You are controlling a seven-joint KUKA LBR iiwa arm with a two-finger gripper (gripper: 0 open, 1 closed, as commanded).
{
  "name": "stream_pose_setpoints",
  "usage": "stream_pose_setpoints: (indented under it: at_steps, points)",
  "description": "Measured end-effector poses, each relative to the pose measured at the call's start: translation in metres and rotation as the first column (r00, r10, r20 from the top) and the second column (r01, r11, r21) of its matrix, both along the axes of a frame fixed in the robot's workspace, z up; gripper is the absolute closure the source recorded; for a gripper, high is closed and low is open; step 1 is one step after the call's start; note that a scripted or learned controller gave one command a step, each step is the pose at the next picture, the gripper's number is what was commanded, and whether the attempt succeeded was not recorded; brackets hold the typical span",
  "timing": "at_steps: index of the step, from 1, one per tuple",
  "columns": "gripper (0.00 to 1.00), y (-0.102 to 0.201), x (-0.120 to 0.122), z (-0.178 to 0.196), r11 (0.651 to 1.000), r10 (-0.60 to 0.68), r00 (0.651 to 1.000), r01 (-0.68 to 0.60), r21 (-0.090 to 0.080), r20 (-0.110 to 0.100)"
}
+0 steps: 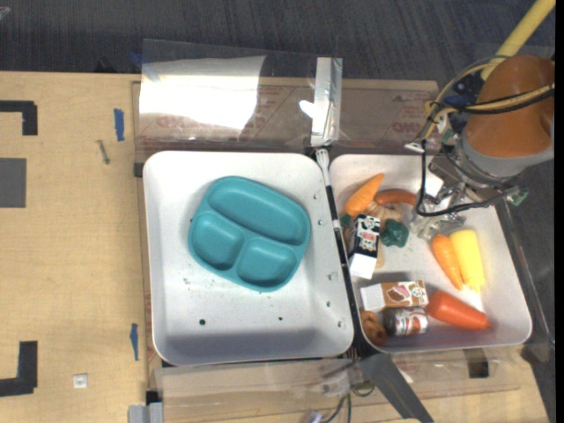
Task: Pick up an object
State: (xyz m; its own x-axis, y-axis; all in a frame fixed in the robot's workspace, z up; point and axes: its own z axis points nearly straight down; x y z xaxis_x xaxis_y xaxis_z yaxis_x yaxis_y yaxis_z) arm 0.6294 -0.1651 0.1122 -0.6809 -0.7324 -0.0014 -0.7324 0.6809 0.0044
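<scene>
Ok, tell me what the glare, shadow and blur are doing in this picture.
Camera view: strong glare whitens the clear sheet behind the left bin, hiding what lies under it; the teal tray is evenly lit with only a soft shadow at its lower edge; the arm above the right bin looks soft and dims the gripper area, so detail there is hard to read.

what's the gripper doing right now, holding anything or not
gripper: cannot be told; it hangs low over the back of the right bin, near the yellow toy, with nothing visibly held.
</scene>
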Motion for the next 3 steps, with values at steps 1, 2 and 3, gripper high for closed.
stream_pose_setpoints:
  at_steps: [1, 2, 3]
  points:
    - [0.00, 0.000, 0.003, 0.005, 1.000, 0.000, 1.000, 0.000, -0.002, 0.009]
    - [0.00, -0.002, -0.054, -0.023, 0.995, -0.096, 0.995, 0.096, -0.001, 0.014]
    - [0.00, 0.034, -0.031, -0.023, 0.981, -0.193, 0.981, 0.193, 0.000, 0.017]
